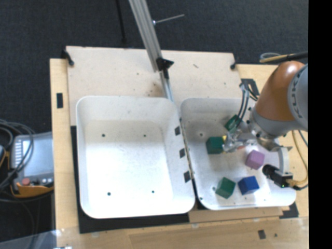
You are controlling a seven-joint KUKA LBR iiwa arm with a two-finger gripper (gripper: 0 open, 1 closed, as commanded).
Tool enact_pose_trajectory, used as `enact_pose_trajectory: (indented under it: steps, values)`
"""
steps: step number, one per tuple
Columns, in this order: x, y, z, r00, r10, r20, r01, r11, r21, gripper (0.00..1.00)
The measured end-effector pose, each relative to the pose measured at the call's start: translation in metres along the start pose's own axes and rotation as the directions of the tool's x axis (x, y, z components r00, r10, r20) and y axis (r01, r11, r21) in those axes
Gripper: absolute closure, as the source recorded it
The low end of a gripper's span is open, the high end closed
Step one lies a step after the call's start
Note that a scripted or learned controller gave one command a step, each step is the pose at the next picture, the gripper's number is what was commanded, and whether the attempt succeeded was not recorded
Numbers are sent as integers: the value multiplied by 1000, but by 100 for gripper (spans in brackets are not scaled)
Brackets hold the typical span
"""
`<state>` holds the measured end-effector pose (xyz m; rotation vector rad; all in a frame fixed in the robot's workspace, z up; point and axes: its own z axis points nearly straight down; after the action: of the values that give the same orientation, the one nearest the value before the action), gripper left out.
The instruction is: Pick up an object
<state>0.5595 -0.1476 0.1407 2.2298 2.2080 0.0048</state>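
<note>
The right bin (199,113) holds several small blocks: a dark green cube (214,145) near its middle, a pale purple cube (254,159), a blue cube (248,184) and a green cube (225,187) near the front wall. A small teal piece (232,122) and a bit of yellow (225,138) lie beside the wrist. My gripper (232,143) is low in the right bin, just right of the dark green cube and touching or nearly touching it. The arm's grey and orange wrist (277,100) covers the bin's right part.
The left bin (129,154) lies beside the right one, sharing a middle wall. A slanted aluminium rail (148,30) rises from behind the bins. A black cable connector (275,175) hangs near the purple cube. A pendant lies at far left.
</note>
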Motion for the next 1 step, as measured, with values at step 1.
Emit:
enact_pose_trajectory:
  steps: [1]
  values:
    - [0, 0, -43, 1000, -8, 1, 8, 1000, -1, 100]
